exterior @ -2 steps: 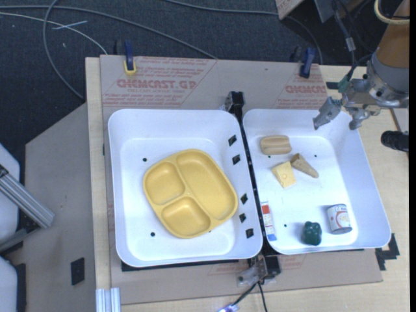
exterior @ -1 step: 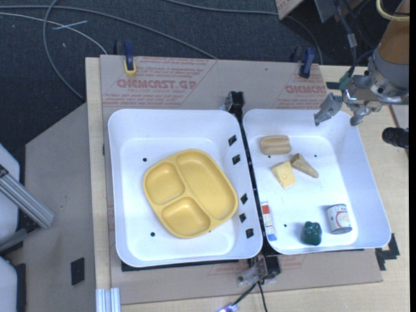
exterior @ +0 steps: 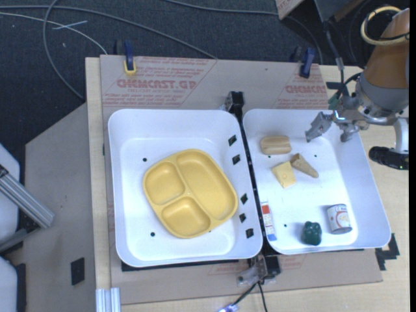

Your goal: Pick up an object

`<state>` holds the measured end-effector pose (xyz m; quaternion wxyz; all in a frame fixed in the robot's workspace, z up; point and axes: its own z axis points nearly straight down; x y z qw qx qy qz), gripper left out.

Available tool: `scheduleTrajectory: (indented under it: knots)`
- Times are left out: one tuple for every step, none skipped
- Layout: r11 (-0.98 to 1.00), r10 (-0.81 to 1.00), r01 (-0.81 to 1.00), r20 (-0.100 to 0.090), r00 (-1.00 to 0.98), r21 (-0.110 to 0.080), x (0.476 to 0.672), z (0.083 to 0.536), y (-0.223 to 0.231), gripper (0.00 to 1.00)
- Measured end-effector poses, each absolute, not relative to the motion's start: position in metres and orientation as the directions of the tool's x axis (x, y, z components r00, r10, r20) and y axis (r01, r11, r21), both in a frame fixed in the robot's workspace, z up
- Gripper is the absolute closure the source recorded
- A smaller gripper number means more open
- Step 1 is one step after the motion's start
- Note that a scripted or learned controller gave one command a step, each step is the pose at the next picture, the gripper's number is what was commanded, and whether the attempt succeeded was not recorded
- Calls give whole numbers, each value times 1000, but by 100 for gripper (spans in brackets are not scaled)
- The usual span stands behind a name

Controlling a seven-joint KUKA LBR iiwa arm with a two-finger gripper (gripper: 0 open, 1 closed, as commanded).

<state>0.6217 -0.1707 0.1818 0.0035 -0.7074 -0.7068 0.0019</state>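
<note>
Gripper (open) above right bin

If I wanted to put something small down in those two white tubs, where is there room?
Left bin: the yellow divided tray fills the middle, leaving bare strips along its walls.

Right bin: a bare patch lies between the cheese wedge and the small can. Its upper left is crowded with the bread roll and yellow cube, the gripper above.

Yellow divided plate in left bin, gripper spread empty over right bin — bread roll nearby
</note>
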Motion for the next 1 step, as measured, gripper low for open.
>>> scheduleTrajectory:
  knots:
    - [1, 1000, 1000, 3, -1, -8, 628, 125, -163, 0]
